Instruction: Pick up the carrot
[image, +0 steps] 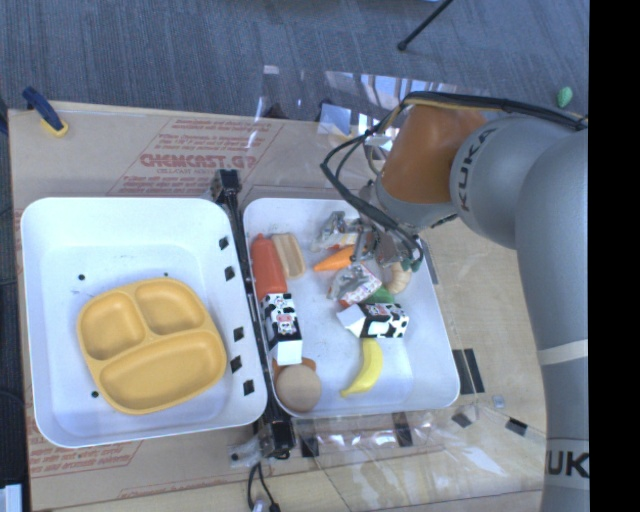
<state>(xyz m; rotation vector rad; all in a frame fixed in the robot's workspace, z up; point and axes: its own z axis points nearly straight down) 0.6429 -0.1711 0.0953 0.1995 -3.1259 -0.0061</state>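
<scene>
A yellow divided plate (150, 345) lies in the left bin (60, 250), toward that bin's six o'clock side. The right bin (430, 350) sits just beside it and bears the clutter. Along its nine o'clock wall lies a long orange-red cylinder (266, 266), with a tan bread-like piece (289, 254) touching it at three o'clock. Below the cylinder comes a black-and-white cow-print carton (283, 325), and at six o'clock from that a brown egg-shaped ball (297, 388) rests at the bin's lower wall. A banana (365, 368) lies near the bin's five o'clock corner, under a second cow-print carton (378, 321).

The carrot (333, 262) lies tilted near the bin's middle, toward twelve o'clock, on the bin floor. The gripper (372, 258) hangs just beside it at three o'clock, among small mixed items; whether its fingers are released or clenched cannot be told, and nothing shows the carrot between them. The grey arm (520, 190) reaches in from three o'clock.
</scene>
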